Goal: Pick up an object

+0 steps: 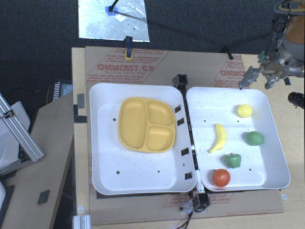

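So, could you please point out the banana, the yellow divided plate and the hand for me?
banana (218,138), camera view, middle of its curved body.
yellow divided plate (135,124), camera view, floor of its large left compartment.
hand (259,78), camera view, midway between its two fingertips, above the right bin's far edge.

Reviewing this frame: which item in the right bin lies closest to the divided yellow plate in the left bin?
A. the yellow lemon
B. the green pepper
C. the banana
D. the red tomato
C. The banana lies furthest toward the left of the right bin, nearest the divided yellow plate; the yellow lemon, the green pepper and the red tomato all sit farther from it.
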You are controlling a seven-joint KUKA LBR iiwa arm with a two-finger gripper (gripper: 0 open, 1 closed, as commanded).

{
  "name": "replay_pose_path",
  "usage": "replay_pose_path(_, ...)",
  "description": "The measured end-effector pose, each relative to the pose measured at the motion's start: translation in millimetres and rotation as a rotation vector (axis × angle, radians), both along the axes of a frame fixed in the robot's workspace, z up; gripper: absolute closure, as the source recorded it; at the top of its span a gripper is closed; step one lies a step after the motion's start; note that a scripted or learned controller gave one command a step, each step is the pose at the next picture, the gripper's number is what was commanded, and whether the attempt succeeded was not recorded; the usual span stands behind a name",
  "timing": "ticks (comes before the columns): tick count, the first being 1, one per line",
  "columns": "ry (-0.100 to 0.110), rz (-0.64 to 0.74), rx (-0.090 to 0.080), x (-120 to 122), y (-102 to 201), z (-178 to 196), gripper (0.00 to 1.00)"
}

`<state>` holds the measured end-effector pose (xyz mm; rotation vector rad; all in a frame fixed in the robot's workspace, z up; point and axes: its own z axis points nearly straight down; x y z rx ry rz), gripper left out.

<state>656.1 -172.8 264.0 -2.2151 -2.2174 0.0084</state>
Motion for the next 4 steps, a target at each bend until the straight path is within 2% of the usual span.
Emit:
replay_pose_path(1, -0.011, 0.002, -0.002, 2, 1, 7, 0.00)
replay_pose_path(2, -0.006, 0.000, -0.001, -2, -2, -55, 0.00)
replay_pose_path(3, -0.007, -0.001, -0.002, 5, -9, -105, 0.00)
replay_pose_path(4, -0.013, 0.000, -0.003, 1, -7, -146, 0.00)
